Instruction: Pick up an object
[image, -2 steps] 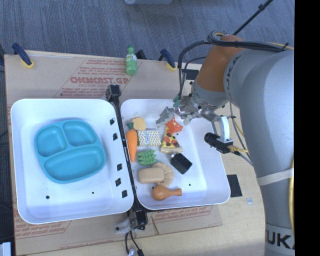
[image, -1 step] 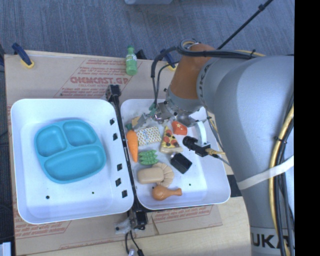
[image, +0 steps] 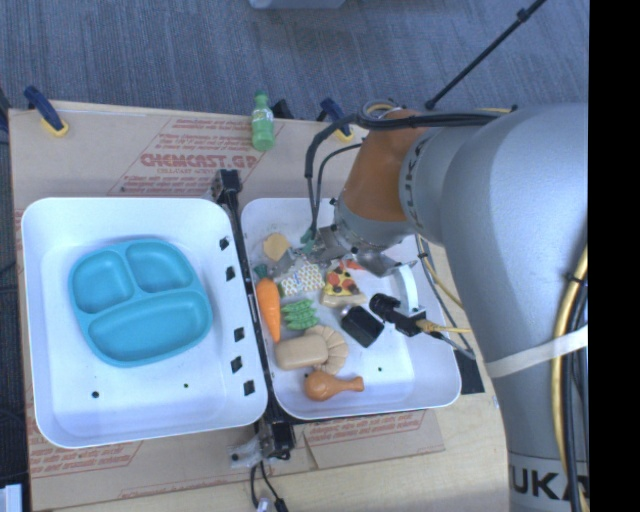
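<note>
While reaching in from the right, hangs low over the far half of the right bin, with the gripper tucked under the grey wrist and orange band. Cannot tell whether the gripper is open or closed; nothing seen gripped in it.

Just beside the gripper, toward the near side: a speckled piece and a pizza slice. Just to its left, a tan chunk. Further toward the near rim, a carrot along the bin's left wall, a green toy touching it, then a bread piece and a drumstick, both well apart from the gripper. Right of the green toy, a black block. All lying loose on the bin floor.

In the left bin, a blue tray with three compartments. Behind the bins, on the cardboard covering the desk, an upright green bottle.

Printed in red on the cardboard: "CHEMCAST GP", with smaller lines too fine to read. On the arm at lower right, pale letters "UK", cut off at the edge.
</note>
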